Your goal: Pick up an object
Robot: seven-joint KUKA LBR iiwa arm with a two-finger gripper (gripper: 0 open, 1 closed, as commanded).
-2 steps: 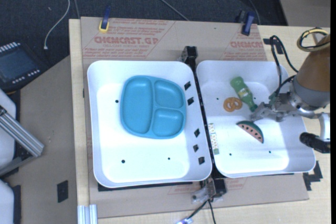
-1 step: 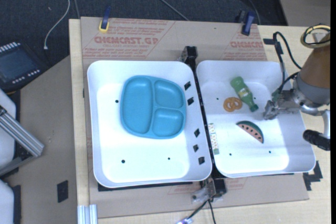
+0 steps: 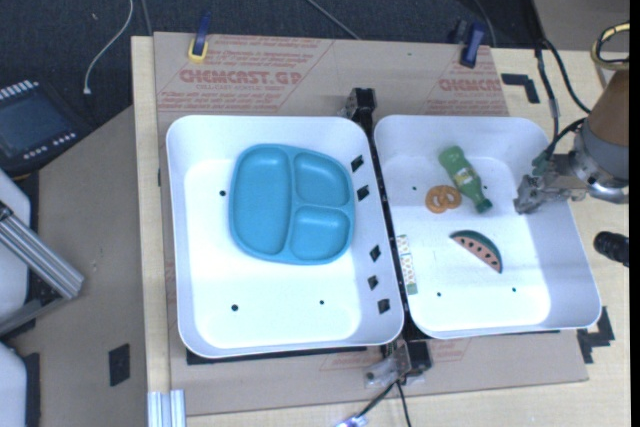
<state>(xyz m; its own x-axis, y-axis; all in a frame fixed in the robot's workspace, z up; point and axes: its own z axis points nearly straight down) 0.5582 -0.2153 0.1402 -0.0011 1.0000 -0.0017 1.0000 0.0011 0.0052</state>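
Looking down, you've got two white bins side by side on the bench. Left bin (image 3: pixel 200 215) holds a blue divided plate (image 3: pixel 290 203), three compartments, lying flat. Right bin (image 3: pixel 560 285) holds a green bottle (image 3: pixel 465 177) lying on its side, a small orange pretzel-shaped piece (image 3: pixel 440 200) touching the bottle's left side, and a watermelon slice (image 3: pixel 478 250) below them, apart from both. Gripper (image 3: pixel 530 195) sits over the right bin's right edge, well clear of the bottle, nothing between its fingers; you can't tell from here if they're apart or together. Cardboard (image 3: pixel 250 75) under the bins carries red print, mirrored, not legible with certainty.
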